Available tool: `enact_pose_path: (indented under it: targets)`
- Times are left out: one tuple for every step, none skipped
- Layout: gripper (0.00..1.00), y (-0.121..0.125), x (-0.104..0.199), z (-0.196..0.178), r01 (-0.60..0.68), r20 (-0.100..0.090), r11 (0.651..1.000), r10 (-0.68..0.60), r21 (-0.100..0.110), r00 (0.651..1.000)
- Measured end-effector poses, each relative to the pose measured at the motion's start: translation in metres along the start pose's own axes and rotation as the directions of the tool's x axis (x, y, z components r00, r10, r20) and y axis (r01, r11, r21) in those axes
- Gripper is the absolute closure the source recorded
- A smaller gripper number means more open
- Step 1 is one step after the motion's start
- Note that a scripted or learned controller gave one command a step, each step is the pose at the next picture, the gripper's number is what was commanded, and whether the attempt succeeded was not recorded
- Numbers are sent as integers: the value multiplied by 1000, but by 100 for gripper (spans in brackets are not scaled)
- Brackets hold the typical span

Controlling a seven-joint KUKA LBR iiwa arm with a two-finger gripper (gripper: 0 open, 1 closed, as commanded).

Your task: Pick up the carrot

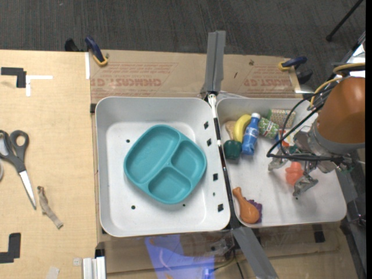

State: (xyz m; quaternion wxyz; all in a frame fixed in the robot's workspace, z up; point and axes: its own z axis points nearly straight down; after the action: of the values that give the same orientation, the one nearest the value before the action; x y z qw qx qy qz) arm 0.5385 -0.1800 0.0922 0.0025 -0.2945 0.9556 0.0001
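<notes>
The arm (343,112) reaches in from the right over the right bin (325,214), its orange band above the wrist. The gripper (296,176) hangs low over the bin's right half, near the right edge. Between its metal fingers (306,182) sits a small orange-red piece (294,171), which may be the carrot, though it is too small and too covered by the fingers to be sure; the fingers look closed around it. Black cables (285,150) loop off the wrist to the left.

In the right bin's back left corner lie a yellow banana-like toy (239,125), a blue bottle (251,135) with a white cap, a dark green round thing (232,149) just beside the bottle's foot, and a green patterned packet (272,125) behind the bottle. Against the bin's front left corner lies an orange pear-shaped toy (247,208) on a purple scrap (256,207), well apart from the gripper.

The left bin (110,173) carries a teal plate (165,164) with three compartments, set near its middle and turned at an angle. A grey bar (215,63) runs up from the joint between the two bins. Cardboard (151,77) lies behind both bins, held by blue and yellow clamps (96,50) at its back corners.

On the bench (52,156) left of the bins, scissors (17,164) lie near the left edge, with a small grey strip (49,208) just in front of them
</notes>
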Motion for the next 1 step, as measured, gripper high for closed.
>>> enact_pose_path:
  targets:
    - [100, 0, -3, -10, 4, 3, 1000, -4, 2, 1000]
